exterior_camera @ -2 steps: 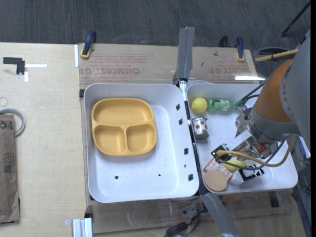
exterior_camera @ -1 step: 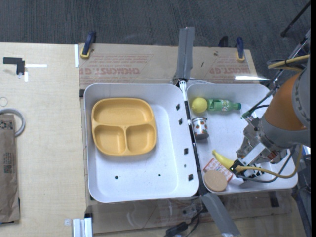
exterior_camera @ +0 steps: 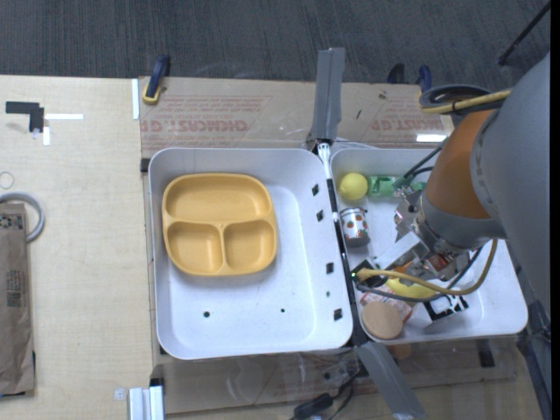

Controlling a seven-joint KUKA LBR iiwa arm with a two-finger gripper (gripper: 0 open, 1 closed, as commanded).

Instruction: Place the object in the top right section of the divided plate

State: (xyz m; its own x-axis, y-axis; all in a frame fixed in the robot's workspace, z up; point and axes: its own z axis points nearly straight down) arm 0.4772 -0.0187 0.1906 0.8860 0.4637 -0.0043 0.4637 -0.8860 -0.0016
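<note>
Nothing is yet placed: the yellow divided plate (exterior_camera: 220, 224) in the left bin (exterior_camera: 175, 322) is seen with all three sections bare, the top right section included. The whole transfer is judged to remain.

The gripper (exterior_camera: 418, 271) is lowered into the right bin (exterior_camera: 499, 313), right of the plate, above a banana (exterior_camera: 398, 283). Whether anything is grasped cannot be told; the wrist hides it.

Candidate objects are noted in the right bin: a yellow ball (exterior_camera: 353, 185), a small can (exterior_camera: 353, 224), a green item (exterior_camera: 382, 184) and a tan round piece (exterior_camera: 382, 319). Which one is the task's object cannot be determined.
</note>
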